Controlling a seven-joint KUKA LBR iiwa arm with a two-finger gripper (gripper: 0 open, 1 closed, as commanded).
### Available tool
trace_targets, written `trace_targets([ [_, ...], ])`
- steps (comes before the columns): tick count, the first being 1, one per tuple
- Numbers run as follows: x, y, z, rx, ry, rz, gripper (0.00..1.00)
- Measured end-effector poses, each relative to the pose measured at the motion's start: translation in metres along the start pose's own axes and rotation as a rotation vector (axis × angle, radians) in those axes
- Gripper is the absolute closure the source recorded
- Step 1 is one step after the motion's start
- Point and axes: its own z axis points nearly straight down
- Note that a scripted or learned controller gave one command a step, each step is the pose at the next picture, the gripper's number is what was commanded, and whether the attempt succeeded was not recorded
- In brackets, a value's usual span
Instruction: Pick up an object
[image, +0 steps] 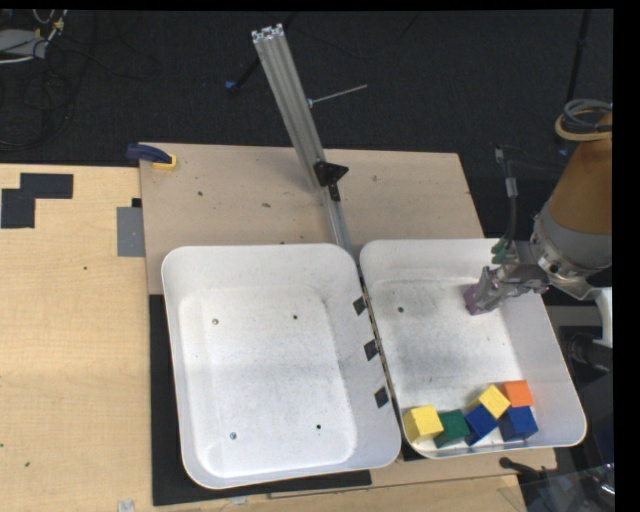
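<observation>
Gripper (484, 297) seen low over right bin (440, 262), its opening indiscernible; coloured blocks (480, 414) clustered in near corner.

You are looking at a robotics lab bench. A plywood bench top (250, 195) carries two shallow white bins (265, 365), an aluminium extrusion post (295, 100) rises at a slant behind them, and loose cables (30, 35) lie on dark flooring. An industrial arm (580, 215) reaches over toy blocks (480, 415) in the right bin.
</observation>
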Motion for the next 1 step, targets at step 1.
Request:
trace_targets([
  [1,0.0454,0.0027,0.0010,0.003,0.000,0.001,1.00],
])
